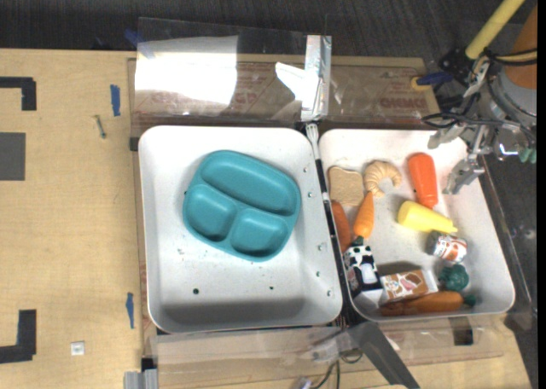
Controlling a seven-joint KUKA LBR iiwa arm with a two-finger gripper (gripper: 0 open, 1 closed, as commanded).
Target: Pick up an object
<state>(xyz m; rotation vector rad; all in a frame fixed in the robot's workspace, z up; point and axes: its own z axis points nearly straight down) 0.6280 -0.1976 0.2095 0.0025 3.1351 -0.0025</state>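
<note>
Many toy foods crowd right bin (499, 234); teal tray (241, 203) in left bin (162, 234). Gripper (465, 176) over right bin's far edge, near orange carrot (422, 177); grip state can't tell.

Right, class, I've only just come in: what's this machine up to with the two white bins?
A robot arm reaches in from the right, its end effector hovering over the right bin's far right rim, with nothing seen in its grip. That bin holds toy foods: an orange carrot, a yellow piece, a croissant and more. The left bin holds a teal divided plate. No pick has happened yet.
</note>
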